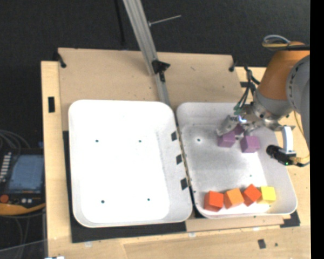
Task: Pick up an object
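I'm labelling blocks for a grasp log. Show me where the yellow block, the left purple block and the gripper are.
yellow block (268, 193): camera view, on its top face.
left purple block (225, 140): camera view, on its top face.
gripper (238, 127): camera view, midway between its fingertips, just above the purple blocks.

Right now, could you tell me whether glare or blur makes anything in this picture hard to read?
Camera view: the left bin is washed out to flat white; the gripper and the purple blocks beneath it look soft, so their contact is unclear; the coloured blocks read clearly.
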Available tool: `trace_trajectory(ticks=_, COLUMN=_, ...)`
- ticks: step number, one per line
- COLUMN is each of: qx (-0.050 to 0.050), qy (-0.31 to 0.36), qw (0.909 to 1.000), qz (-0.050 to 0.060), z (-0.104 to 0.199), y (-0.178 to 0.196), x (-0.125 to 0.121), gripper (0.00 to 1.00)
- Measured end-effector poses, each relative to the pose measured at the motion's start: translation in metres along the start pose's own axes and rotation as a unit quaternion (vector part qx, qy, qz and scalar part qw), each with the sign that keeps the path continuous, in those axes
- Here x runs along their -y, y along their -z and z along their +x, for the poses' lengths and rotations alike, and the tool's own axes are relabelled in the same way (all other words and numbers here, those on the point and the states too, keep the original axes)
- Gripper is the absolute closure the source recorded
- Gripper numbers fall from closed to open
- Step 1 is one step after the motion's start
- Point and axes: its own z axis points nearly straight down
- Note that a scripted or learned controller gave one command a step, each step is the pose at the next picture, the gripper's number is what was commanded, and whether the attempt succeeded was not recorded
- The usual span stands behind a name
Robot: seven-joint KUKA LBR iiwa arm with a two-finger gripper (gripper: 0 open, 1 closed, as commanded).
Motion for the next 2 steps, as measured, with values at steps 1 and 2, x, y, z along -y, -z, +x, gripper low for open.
trace_trajectory(ticks=1, qx=-0.001, qy=-0.001, qw=1.0, qz=-0.006, z=-0.001, y=-0.013, x=-0.004, gripper=0.0)
trace_trajectory(ticks=2, qx=-0.001, qy=-0.001, qw=1.0, qz=-0.006, z=-0.002, y=-0.002, x=-0.004, gripper=1.0)
